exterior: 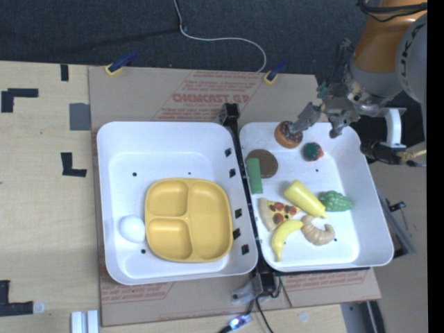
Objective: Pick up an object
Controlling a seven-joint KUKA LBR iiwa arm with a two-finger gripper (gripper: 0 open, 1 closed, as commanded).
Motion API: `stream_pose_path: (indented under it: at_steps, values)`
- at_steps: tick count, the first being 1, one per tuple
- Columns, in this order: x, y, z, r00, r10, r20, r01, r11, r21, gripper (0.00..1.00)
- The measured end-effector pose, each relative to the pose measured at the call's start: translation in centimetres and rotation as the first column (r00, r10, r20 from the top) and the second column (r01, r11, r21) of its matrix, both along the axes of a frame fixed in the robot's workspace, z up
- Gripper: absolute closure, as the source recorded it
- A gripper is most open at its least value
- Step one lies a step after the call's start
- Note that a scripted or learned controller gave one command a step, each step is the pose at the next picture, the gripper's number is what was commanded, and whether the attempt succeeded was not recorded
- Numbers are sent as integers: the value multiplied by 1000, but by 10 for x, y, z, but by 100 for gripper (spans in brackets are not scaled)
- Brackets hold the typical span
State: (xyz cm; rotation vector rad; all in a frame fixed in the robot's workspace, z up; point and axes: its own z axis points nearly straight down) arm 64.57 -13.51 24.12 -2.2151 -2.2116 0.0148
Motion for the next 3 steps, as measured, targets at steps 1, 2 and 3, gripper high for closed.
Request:
stream_pose_path:
  at_steps: [1,2,3]
  values:
    - [2,0,8,1000,3,13,-3,1000,-2,0]
    - [-4,-3,-54,1000,3,8,-3,1000,-2,0]
    - [-4,-2,-98,1000,4,8,-4,1000,-2,0]
